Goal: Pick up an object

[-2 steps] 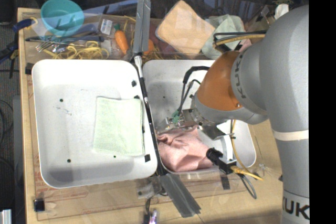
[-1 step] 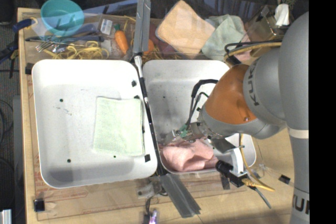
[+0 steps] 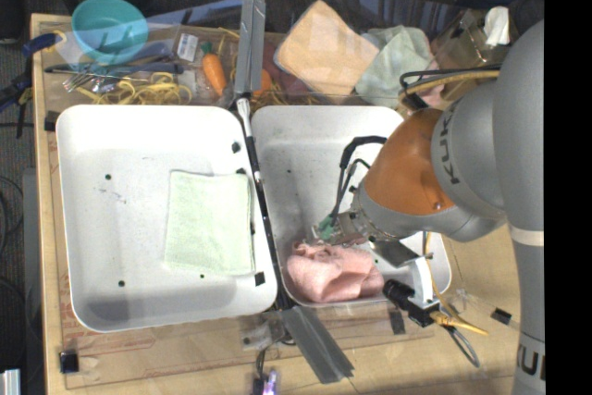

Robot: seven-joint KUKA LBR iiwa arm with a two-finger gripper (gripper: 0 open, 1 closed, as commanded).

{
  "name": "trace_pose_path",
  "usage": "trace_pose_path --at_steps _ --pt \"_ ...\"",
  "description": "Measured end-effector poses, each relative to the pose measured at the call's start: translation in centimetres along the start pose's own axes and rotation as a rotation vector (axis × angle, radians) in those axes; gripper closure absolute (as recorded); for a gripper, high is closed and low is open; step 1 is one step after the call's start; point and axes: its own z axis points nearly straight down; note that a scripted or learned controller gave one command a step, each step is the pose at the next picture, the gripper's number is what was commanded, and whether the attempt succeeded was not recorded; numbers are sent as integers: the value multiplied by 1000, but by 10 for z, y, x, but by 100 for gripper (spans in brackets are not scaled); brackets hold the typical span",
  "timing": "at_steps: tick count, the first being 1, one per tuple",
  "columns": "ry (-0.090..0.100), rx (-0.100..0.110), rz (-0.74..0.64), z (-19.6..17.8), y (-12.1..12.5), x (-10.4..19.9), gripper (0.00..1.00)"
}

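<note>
A crumpled pink cloth [image 3: 331, 274] lies in the near corner of the right bin [image 3: 296, 162]. My gripper [image 3: 339, 231] hangs just above the cloth's far edge, low in that bin, under the orange wrist band; the wrist body hides most of it. A pale green folded cloth [image 3: 209, 222] lies flat in the left bin [image 3: 102, 190], against its right wall.
Behind the bins sit a teal bowl [image 3: 109, 28], an orange carrot [image 3: 214, 72], yellow rubber bands, a tan sponge-like pad [image 3: 319, 49] and a pale green rag [image 3: 398, 62]. A metal divider bar runs between the bins. The arm covers the right bin's right half.
</note>
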Motion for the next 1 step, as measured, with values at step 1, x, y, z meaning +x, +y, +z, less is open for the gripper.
trace_pose_path --at_steps 1 --pt "0 0 0 0 0 0 0"
